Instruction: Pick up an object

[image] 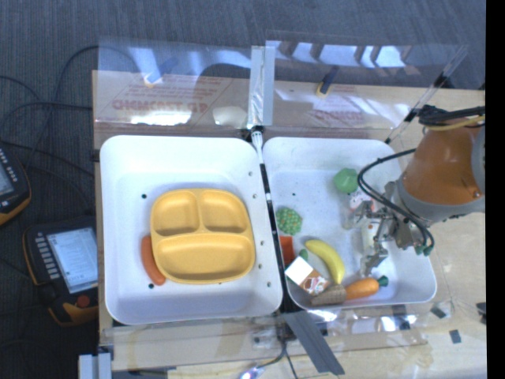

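The tool (pixel 374 253) hangs just above the small orange carrot (pixel 362 288), which lies long sideways. I cannot tell if the tool is apart or together.

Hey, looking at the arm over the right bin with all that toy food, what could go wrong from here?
1. The end effector hangs just above the carrot, which lies close to the bin wall; a descent there could strike the wall.
2. The banana, carrot and a small box crowd together, so a grab might catch two items or nudge them apart.
3. Loose cables near the wrist could snag.
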`<state>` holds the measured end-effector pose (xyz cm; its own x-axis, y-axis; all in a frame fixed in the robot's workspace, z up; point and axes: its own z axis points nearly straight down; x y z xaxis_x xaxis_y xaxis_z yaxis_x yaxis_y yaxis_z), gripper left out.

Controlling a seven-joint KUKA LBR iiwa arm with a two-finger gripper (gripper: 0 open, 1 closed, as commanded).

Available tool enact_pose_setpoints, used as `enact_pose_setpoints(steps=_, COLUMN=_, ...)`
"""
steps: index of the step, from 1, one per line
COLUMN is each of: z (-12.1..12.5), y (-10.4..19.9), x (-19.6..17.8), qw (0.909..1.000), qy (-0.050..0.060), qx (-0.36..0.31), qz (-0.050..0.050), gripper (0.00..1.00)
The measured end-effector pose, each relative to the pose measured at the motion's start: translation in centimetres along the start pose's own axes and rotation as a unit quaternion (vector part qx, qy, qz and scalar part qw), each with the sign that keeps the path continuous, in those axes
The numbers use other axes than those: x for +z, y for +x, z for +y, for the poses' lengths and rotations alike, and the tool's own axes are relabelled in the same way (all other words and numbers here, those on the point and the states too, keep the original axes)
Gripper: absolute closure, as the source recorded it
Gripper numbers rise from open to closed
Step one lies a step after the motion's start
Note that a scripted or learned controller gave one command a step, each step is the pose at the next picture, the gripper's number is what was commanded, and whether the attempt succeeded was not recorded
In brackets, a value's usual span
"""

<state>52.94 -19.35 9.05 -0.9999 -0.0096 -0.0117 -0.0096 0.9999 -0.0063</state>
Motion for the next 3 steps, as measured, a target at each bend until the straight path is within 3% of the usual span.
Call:
enact_pose_setpoints(steps=1, z=-2.6, y=-8.6, x=0.3, qw=0.9953, qy=-0.004, qx=0.097, qz=0.0, gripper=0.0)
enact_pose_setpoints(steps=2, z=-1.2, y=-13.4, x=0.3, qw=0.9971, qy=0.0, qx=0.076, qz=0.007, gripper=0.0)
enact_pose_setpoints(steps=3, z=-2.4, y=-13.6, x=0.1, qw=0.9874, qy=-0.007, qx=0.158, qz=0.01, gripper=0.0)
